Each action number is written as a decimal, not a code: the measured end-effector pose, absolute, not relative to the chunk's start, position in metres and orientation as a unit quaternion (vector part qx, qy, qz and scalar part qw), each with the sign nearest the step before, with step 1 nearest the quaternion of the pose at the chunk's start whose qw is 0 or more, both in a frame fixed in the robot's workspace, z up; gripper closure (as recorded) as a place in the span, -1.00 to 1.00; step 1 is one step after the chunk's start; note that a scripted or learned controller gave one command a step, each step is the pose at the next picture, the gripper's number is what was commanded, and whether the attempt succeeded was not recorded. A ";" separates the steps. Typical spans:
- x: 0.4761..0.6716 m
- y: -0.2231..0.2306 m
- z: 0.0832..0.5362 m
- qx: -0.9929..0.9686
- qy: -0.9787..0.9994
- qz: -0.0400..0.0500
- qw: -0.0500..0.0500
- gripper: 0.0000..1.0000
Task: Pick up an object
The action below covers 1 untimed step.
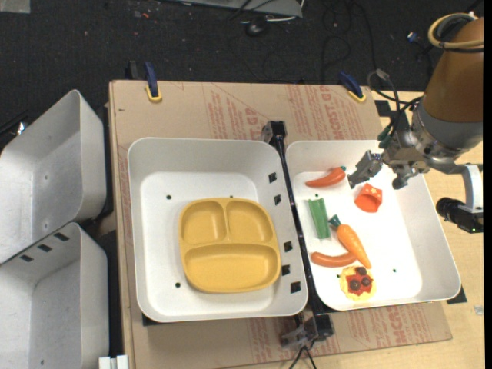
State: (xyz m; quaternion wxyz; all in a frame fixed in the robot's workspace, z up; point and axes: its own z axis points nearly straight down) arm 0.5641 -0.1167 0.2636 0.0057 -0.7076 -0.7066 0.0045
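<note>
1. The gripper (382,174) hangs at the right of the frame, over the upper part of the right bin (430,244); its fingers are spread apart with nothing between them.
2. Just below it lies a red pepper piece (369,197).
3. A red chili (326,178) sits to its left.
4. Lower down lie a green stick (318,217), a carrot (352,241), a sausage (333,259) and a small pizza (357,282).
5. The left bin (154,206) holds a yellow divided tray (229,244).

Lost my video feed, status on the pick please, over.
Claw open, holding nothing, above right bin. Red pepper piece just beneath it, red chili to its side. Nothing in the way.
</note>
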 end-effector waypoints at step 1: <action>0.566 -0.116 0.271 -0.707 -0.707 0.000 0.000 -1.00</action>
